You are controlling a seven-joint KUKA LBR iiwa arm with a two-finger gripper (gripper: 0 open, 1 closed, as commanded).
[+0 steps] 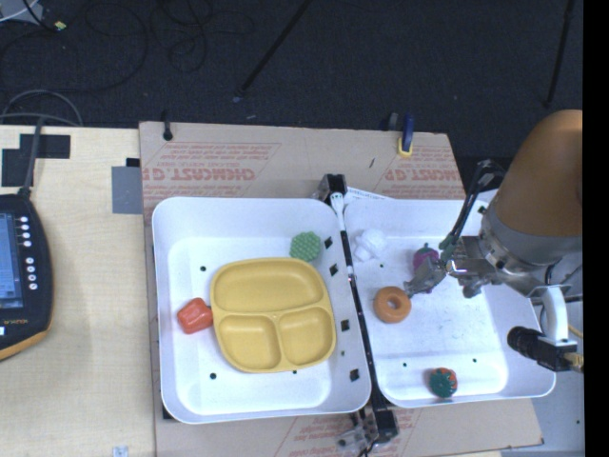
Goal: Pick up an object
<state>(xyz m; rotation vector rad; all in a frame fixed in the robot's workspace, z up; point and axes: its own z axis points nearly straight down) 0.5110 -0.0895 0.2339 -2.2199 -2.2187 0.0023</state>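
Two shallow white bins are seen side by side on a cardboard sheet (285,155), which is printed with mirrored red lettering that appears to read "CHEMCRAFT C.P." near its 12 o'clock edge; the same print is repeated, too small to be read, at the 6 o'clock edge. In the left bin (176,246), a yellow compartment tray (271,312) is laid across the middle, with a green textured ball (306,246) touching its 12 o'clock rim and a red-orange block (194,316) placed just beside its 9 o'clock side. In the right bin (476,369), an orange ring (391,305) is found at about 9 o'clock of the bin's centre, a crumpled white object (369,244) at 11 o'clock, and a small green-and-red object (442,381) at 6 o'clock. The arm (542,188) is brought in from 3 o'clock, and its gripper (425,272) is lowered over the bin just at 2 o'clock of the ring, apart from it; a small magenta-and-green object (425,254) is seen at the fingers, but whether it is clamped cannot be told. A handheld pendant (19,274) with a lit screen is rested on the bench at 9 o'clock.
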